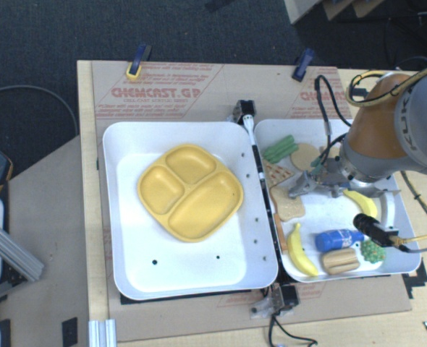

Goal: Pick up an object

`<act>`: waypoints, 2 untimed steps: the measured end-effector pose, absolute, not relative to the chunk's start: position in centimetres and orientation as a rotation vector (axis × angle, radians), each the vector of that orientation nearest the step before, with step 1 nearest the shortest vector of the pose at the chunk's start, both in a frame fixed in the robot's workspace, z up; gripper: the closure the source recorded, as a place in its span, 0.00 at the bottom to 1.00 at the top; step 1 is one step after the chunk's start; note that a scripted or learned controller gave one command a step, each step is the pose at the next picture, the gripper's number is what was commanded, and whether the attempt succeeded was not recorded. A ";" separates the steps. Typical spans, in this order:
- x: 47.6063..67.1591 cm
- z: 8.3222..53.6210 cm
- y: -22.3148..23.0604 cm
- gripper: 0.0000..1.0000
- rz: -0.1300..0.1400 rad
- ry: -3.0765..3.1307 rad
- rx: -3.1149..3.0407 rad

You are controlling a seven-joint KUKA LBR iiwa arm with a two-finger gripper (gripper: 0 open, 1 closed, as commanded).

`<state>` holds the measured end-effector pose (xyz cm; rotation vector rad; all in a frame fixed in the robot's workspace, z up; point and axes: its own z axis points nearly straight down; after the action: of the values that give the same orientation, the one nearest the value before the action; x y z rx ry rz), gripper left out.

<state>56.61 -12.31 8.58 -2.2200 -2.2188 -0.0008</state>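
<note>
Nearest in the right bin (409,262) lie a bread roll (340,260), a blue can (338,238) and a banana (299,250). Beyond them the gripper (300,188) hangs over toast (291,208); its opening cannot be judged. Descend straight, centred on one item.

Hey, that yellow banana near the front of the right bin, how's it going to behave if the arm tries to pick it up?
The banana looks like smooth, glossy toy plastic, so it may slip between fingers. Its curved, tapering shape suggests it could pivot or roll when nudged. It lies close to the right bin wall and near the blue object, so a push would probably jam it rather than free it.
</note>
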 end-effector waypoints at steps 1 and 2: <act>56.8 9.9 -12.3 1.00 -0.010 -2.222 -2.225; 56.7 14.3 -13.0 1.00 -0.002 -2.222 -2.226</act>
<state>56.65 -12.98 14.35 -2.2256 -2.2222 -0.0017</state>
